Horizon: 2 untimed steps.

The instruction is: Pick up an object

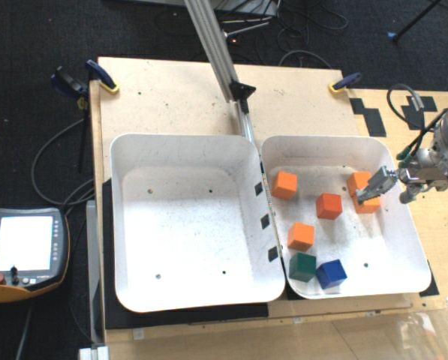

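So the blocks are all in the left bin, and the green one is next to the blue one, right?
Not quite. The camera view shows the blocks in the right bin, not the left bin. The green block does sit next to the blue block.

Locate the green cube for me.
The green cube sits in the right bin near its front left corner, directly beside the blue cube and just below an orange cube.
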Each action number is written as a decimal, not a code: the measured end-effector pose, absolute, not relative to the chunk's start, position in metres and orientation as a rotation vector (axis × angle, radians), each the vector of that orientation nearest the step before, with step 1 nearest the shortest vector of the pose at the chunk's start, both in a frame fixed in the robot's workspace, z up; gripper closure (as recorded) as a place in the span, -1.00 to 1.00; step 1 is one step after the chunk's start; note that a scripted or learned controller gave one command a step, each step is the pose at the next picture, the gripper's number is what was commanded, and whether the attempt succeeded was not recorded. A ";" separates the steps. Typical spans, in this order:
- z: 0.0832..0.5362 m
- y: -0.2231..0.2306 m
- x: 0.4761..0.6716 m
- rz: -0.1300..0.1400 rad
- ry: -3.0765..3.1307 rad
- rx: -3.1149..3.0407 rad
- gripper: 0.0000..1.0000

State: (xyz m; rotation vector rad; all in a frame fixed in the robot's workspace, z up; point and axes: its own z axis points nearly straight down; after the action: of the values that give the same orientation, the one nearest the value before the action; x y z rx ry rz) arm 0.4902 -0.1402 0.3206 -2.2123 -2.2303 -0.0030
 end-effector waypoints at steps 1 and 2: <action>0.374 -0.085 0.506 -0.008 -2.236 -2.214 -1.00; 0.405 -0.102 0.490 -0.004 -2.225 -2.227 -1.00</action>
State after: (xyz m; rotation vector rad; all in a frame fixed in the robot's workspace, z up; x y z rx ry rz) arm 0.4902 -0.1021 0.4054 -2.2268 -2.2246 -0.0044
